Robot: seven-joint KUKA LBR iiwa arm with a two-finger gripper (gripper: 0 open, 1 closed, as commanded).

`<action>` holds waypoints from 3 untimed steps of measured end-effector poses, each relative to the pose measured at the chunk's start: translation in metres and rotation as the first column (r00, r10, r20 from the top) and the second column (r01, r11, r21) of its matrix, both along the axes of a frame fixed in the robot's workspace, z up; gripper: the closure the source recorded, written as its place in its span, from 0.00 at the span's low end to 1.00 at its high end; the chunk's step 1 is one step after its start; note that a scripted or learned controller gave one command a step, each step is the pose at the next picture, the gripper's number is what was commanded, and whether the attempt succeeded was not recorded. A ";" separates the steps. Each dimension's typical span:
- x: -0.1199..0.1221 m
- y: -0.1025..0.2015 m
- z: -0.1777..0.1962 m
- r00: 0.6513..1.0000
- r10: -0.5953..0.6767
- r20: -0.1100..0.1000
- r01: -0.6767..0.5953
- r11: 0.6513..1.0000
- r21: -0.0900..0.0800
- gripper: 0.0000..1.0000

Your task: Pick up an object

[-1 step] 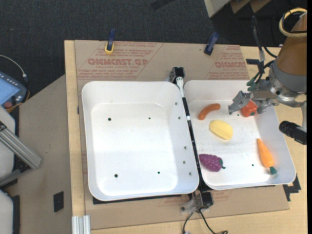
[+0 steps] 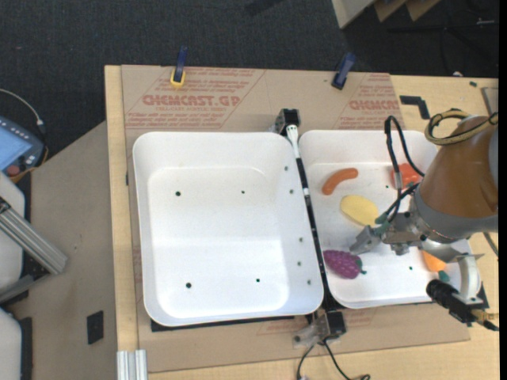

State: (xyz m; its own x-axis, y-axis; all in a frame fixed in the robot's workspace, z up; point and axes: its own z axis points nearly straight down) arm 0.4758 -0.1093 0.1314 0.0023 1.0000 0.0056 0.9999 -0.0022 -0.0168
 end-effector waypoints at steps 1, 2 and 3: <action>0.046 0.004 -0.049 1.000 0.004 0.020 -0.004 1.000 -0.007 0.00; 0.081 0.010 -0.047 1.000 0.004 0.021 -0.004 1.000 -0.007 0.00; 0.080 0.010 -0.036 1.000 0.002 0.021 -0.002 1.000 -0.008 1.00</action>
